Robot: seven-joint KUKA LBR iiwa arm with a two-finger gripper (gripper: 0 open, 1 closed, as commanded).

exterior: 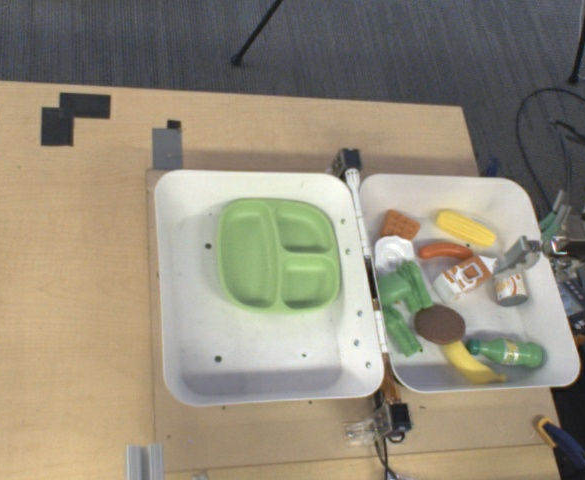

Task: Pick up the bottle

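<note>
The bottle (507, 352) is green with a yellow label and lies on its side at the front right of the right bin (542, 208), its cap pointing left towards a yellow banana (472, 365). My gripper (519, 254) reaches in over the bin's right rim, above a small can (510, 288). It is well behind the bottle and nothing shows in its grasp.
The right bin also holds a yellow corn cob (465, 228), a sausage (445, 251), a small carton (464, 275), a brown disc (439, 323), green toys (403, 300) and an orange cracker (399, 224). A green divided plate (277, 255) lies in the left bin (187, 368).
</note>
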